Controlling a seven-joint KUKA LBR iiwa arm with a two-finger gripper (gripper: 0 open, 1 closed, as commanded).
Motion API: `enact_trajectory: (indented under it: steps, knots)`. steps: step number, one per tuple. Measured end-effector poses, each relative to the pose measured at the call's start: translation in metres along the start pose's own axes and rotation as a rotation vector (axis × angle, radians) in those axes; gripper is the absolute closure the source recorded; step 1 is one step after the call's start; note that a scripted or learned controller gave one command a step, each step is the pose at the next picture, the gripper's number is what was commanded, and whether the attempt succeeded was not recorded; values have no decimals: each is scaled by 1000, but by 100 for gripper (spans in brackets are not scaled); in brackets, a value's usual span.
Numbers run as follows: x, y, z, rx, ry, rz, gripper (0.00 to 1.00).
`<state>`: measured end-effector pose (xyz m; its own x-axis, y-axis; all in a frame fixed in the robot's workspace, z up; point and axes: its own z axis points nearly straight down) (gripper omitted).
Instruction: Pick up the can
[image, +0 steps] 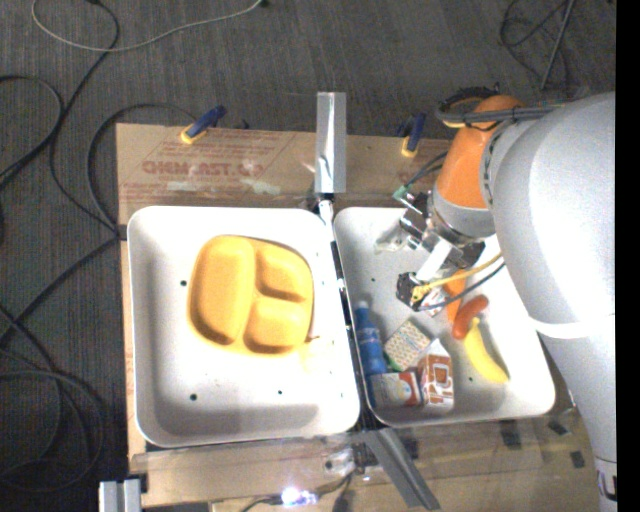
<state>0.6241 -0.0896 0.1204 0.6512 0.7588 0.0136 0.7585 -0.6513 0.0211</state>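
**Task status.** Pick not started. The can (368, 341) lies in the right bin (362, 262), lengthwise along that bin's left wall. At this resolution I read it as the blue cylinder with a pale top end, so that identification is probable rather than certain. Nothing has lifted it: it rests on the bin floor, and its lower end is close to the clutter at the bin's near edge.

**Neighbouring items.**
- A patterned packet (407, 343) lies just beside the can on its right.
- A red-and-white carton (436, 381) lies below the packet.
- A banana (486, 356) lies near the bin's right wall.
- The left bin (160, 385) carries a yellow tray (252, 295) and plays no part in this task.

**Claw status.** My claw (408, 238) sits over the upper part of the right bin, above bare floor and apart from the can. From this slanted overhead view I cannot tell whether it is set wide or narrow, because my own wrist and fittings crowd that area. No item shows in it, and it touches none of the bin's contents.

**Remaining steps, as I judge them.**
1. Travel down-left across the bin to a point above the can.
2. Align across the can's narrow width.
3. Descend, close and lift.

The nearby wall and the packet leave limited clearance on both sides of the can.
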Motion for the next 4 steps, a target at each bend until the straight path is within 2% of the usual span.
enact_trajectory:
  steps: [1, 2, 3, 4]
  knots:
    - [-45, -17, 4, -33, 17, -105, 0]
    - [-56, -5, 31, 13, -12, -49, 0]
    - [-55, -5, 22, 15, -11, -49, 100]
    - [-55, -5, 22, 15, -11, -49, 0]
